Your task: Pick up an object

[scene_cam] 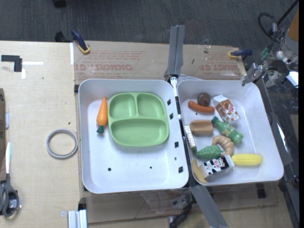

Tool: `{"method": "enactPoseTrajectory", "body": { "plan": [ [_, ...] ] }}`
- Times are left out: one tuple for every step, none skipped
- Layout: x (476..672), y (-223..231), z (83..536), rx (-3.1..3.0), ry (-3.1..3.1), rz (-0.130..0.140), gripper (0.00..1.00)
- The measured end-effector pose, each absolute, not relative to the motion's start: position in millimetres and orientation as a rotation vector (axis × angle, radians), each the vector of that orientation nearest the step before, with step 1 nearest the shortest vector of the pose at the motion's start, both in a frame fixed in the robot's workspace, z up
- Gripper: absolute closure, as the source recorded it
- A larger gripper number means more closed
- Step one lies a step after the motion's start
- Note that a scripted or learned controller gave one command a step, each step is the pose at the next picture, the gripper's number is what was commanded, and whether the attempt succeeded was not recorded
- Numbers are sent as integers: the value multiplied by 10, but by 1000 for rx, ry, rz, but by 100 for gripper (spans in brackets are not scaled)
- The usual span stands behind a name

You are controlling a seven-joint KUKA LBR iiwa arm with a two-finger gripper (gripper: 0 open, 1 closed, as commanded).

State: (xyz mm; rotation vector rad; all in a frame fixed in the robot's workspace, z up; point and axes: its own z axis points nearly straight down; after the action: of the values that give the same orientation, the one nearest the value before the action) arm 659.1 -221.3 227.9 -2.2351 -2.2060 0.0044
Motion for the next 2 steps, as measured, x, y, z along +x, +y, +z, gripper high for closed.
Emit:
{"method": "enactPoseTrajectory", "body": {
  "plan": [
    [6583,-1646,1480,-2334,-2099,5,0],
    [6606,-1045,945,-2057,-2381,-3,0]
  ]
}}
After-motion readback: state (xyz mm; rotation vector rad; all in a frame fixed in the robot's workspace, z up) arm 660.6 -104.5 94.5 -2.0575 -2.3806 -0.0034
